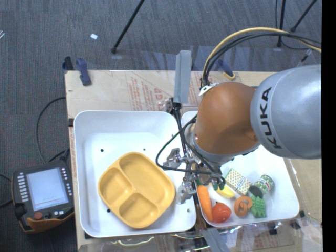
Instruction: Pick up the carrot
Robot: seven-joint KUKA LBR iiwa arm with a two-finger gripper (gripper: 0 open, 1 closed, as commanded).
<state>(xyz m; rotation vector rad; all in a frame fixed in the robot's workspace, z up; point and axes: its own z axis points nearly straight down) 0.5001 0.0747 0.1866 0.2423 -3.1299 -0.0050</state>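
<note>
One KUKA arm (pixel 273 117) reaches in from the right, wrist bent down over the right bin (pixel 291 206); its gripper (pixel 195 185) hangs just above the carrot (pixel 205 202), which lies beside a tomato (pixel 221 212). Finger state: indiscernible.

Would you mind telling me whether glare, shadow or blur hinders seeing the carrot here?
Camera view: the carrot is sharp and evenly lit; soft shadow from the arm falls on the right bin; the left bin shows mild sheen, no blown-out glare.
</note>
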